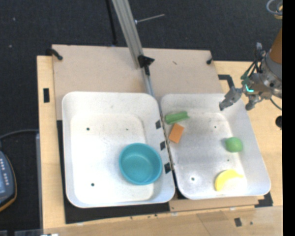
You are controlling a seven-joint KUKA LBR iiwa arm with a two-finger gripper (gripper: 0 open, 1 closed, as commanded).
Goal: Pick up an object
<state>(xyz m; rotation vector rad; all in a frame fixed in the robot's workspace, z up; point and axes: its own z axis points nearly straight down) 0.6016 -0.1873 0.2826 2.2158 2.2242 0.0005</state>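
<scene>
Teal bowl (140, 163) in left bin (78, 107), right bin (255, 151) — four small items, gripper (238, 100) fingers apart.

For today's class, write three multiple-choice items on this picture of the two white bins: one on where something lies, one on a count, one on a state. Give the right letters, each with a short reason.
1. Where does the blue bowl lie?
A. in the left bin
B. in the right bin
C. on the bench outside the bins

2. How many things lie in the right bin?
A. two
B. four
C. six

3. What is the state of the gripper?
A. it grips the yellow piece
B. it hangs above the right bin's far right corner, with nothing between its fingers
C. it rests inside the bowl

Answers:
1 A: the bowl sits at the near right of the left bin.
2 B: a green oblong piece, an orange block, a green ball and a yellow piece.
3 B: every piece lies on the bin floor, apart from the gripper.
</scene>
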